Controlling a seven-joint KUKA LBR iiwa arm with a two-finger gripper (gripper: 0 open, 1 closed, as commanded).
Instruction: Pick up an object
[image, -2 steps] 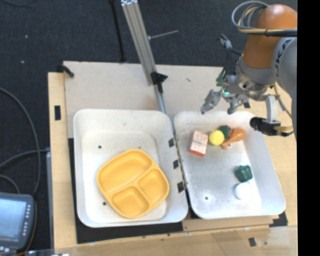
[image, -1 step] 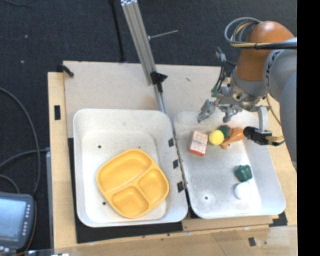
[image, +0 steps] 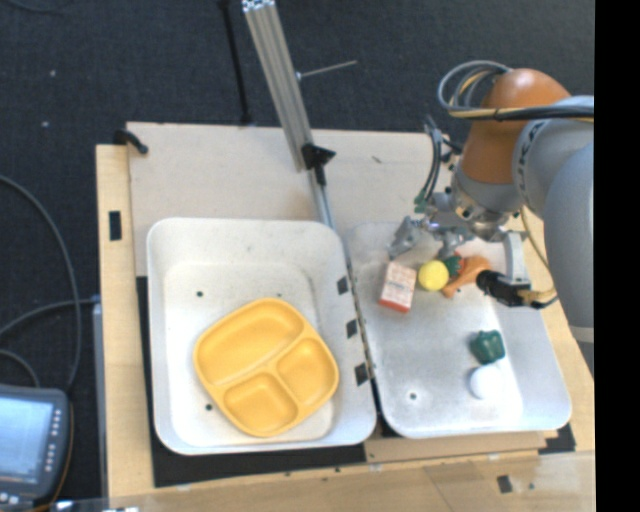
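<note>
Yellow ball (image: 433, 276) sits at the far end of my right bin (image: 440, 400), touching a small carton (image: 398, 287) on one side and an orange piece (image: 466, 274) on the other. My gripper (image: 437, 234) hangs just above them; its grip I cannot tell. Nearer lie a green block (image: 488, 346) and white ball (image: 483, 381). A yellow divided tray (image: 265, 366) fills the left bin (image: 175, 300).

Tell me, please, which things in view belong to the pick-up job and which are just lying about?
In play for the pick, all in the right bin:
small box
yellow ball
orange piece
green object
white ball
gripper, above the box and ball

Just lying about:
yellow divided plate in the left bin
metal post
screen off the bench
</note>
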